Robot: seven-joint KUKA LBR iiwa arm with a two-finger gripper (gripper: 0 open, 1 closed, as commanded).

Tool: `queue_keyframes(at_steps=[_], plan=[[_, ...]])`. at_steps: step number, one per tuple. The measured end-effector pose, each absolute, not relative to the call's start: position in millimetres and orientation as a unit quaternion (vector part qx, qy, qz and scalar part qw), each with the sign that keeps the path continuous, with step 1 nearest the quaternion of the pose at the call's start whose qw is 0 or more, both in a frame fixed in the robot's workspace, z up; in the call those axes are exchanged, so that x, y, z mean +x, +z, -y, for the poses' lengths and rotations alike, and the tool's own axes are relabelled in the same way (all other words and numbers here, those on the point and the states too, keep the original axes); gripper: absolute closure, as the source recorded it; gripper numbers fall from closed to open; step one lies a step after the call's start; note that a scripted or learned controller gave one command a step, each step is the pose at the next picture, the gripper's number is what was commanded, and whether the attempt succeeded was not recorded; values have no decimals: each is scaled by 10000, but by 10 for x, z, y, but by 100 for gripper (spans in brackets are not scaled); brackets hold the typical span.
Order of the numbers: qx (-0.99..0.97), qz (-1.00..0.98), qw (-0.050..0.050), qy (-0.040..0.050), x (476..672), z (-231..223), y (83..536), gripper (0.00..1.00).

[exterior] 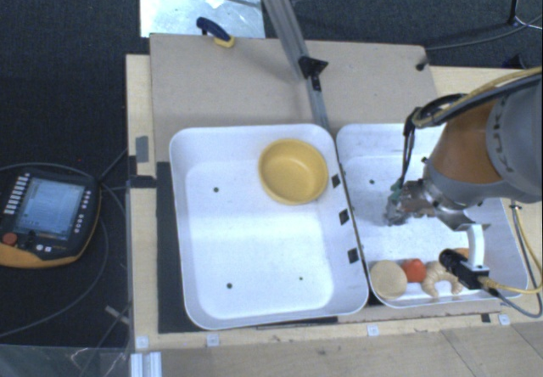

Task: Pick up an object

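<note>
1. The grey arm's gripper (397, 212) hangs over the bare middle of the right shallow white bin (366, 143); whether its jaws stand apart or together cannot be told from above.
2. The likely targets sit along that bin's near edge: a round beige ball (389, 278), a small red-orange object (413, 270) just beside it, and a tan, curved piece (437, 278).
3. The ball looks the easiest pick, being widest and least crowded.
4. A yellow plastic bowl (293, 171) lies in the left white bin (254, 282), well apart.
5. The arm should centre over one item, since they crowd the bin wall.
</note>
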State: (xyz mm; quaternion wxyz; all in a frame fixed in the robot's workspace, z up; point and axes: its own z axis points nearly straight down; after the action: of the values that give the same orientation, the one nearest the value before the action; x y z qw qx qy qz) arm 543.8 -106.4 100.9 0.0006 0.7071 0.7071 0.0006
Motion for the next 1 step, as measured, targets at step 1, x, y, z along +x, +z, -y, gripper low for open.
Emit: queue_keyframes(at_steps=[1], plan=[[7070,-7073,23,17,5440,1102,1630,100]])
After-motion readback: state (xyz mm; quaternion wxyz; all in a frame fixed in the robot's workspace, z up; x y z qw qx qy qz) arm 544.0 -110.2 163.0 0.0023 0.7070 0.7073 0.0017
